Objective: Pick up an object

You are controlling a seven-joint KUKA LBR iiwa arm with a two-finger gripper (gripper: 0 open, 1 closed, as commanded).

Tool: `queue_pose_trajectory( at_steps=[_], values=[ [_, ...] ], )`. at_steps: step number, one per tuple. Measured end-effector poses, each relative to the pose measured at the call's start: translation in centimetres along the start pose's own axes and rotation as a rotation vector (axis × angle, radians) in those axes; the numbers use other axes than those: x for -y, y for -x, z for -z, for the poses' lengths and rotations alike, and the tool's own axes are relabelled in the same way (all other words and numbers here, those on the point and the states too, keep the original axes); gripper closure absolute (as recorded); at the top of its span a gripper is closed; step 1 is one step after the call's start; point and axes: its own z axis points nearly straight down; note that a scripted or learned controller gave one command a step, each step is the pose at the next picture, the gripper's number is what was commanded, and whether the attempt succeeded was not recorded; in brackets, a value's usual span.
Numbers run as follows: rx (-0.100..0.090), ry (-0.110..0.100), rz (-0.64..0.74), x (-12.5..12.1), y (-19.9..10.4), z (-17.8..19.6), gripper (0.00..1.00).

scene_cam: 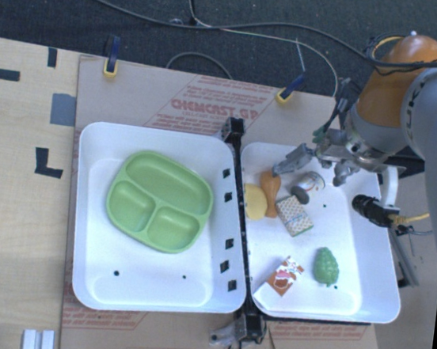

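My gripper [315,171] hangs over the back of the right bin [368,253], its two fingers spread apart and open, with nothing held between them. Just below it lies a small grey and black cylinder [304,189]. To its left are an orange piece [271,185] and a yellow piece [254,204] against the bin's left wall. A small patterned box [294,216] lies in front of the cylinder. Nearer the front sit a red and white carton [286,275] and a green bumpy object [326,266].
The left bin [86,272] holds a green divided plate [159,200]. A black divider [233,212] runs between the bins. The arm's grey body and orange band [403,74] stand at the back right, and a black fitting [370,208] overhangs the right bin's rim.
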Motion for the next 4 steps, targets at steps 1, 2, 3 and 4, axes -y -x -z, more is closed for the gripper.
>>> queue_pose_trajectory(
  at_steps=[1, 2, 3, 4],
  values=[
    [0.002, 0.015, 0.003, -0.3, 0.0, 1.0, 0.00],
    [0.003, 0.010, 0.002, -0.2, 0.5, -5.4, 0.00],
    [0.004, 0.011, 0.002, -0.2, 0.5, -10.3, 0.00],
    [0.002, 0.015, 0.003, -0.3, 0.4, -8.9, 1.00]
  ],
)
